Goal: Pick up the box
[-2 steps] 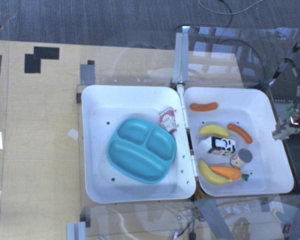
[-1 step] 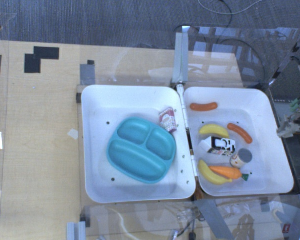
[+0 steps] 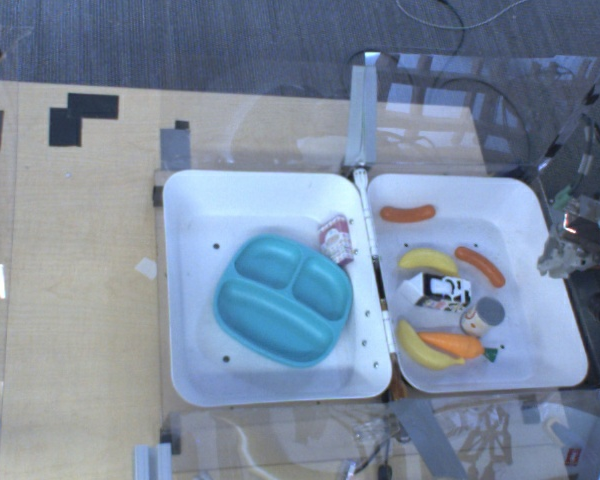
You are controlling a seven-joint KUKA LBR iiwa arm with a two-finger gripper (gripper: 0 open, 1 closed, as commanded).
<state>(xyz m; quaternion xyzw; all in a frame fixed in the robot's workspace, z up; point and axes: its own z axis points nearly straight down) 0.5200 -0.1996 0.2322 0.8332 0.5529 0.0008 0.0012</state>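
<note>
Box (image 3: 444, 291) lies in right bin (image 3: 525, 203), between two bananas (image 3: 427, 261); gripper (image 3: 570, 248) outside bin's right rim, its state cannot be told

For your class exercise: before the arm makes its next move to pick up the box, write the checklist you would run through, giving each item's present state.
1. Box located, right bin: ok.
2. Box top free of cover: ok.
3. Space around box: not ok; upper banana and grey-lidded jar sit close.
4. Pincer above box: not ok; it is at the bin's right rim.
5. Pincer open or shut: cannot tell.
</note>
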